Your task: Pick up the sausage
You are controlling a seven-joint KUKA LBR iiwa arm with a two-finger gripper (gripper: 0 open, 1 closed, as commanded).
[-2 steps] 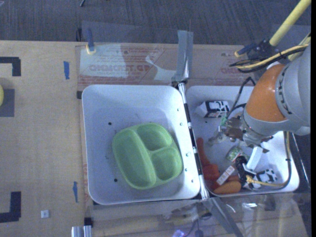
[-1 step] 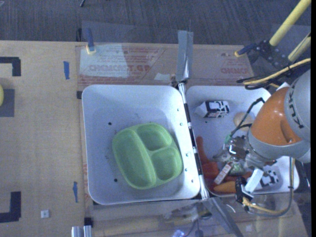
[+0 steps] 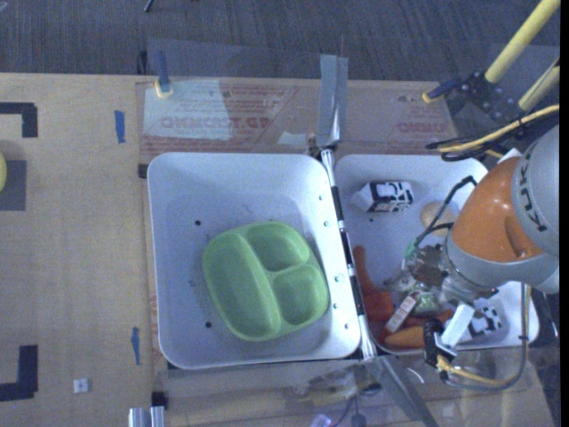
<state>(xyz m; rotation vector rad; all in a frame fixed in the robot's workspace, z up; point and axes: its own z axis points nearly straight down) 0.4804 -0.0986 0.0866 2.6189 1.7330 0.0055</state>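
Although the gripper (image 3: pixel 427 314) sits low in the right bin (image 3: pixel 462 169), its jaw state cannot be determined. Crowded red items (image 3: pixel 378 308) nearby risk a wrong grasp; the sausage (image 3: pixel 359 269) lies beside the divider.

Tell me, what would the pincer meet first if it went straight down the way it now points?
Probably the orange-red food pieces directly beneath the pincer, near the right bin's front-left corner. Depth is unclear from above.

The arm (image 3: pixel 498 229) hides part of the right bin (image 3: pixel 356 205).
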